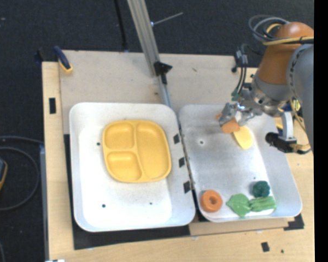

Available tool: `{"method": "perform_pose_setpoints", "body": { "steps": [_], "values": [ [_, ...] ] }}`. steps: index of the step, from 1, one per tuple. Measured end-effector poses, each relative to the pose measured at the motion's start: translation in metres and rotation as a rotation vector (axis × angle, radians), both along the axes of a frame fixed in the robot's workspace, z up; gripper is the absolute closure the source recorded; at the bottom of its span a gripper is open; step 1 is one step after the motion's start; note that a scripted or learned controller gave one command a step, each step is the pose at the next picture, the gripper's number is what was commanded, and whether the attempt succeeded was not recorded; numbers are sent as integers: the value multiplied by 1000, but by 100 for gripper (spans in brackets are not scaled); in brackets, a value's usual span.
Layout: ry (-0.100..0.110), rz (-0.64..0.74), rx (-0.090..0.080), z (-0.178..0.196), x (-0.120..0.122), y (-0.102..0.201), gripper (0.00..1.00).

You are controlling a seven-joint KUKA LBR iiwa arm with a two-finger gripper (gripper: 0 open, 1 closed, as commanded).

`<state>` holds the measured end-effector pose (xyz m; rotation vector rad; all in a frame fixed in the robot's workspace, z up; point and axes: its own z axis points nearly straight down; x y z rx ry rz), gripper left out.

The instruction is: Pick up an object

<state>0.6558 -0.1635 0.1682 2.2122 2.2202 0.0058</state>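
My gripper [231,117] hangs over the far part of the right bin [224,168]. A small orange object [229,127] sits right at its fingertips, between them as far as the view shows. Just to its right a pale yellow piece [244,138] lies on the bin floor. At the near edge of the same bin rest an orange ring [211,200], a light green leafy piece [249,204] and a dark green lump [261,189].
The left bin [87,201] carries a yellow divided plate [136,150]. A metal pole [147,37] slants up from the bench behind the bins. The grey arm with its orange band [279,59] occupies the upper right.
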Motion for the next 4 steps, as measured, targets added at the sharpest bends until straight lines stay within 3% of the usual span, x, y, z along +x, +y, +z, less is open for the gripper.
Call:
{"method": "perform_pose_setpoints", "body": {
  "steps": [1, 4],
  "values": [
    [1, 0, 1, 54, 1, -1, 100],
    [8, 4, 5, 85, -23, 156, 100]
  ]
}}
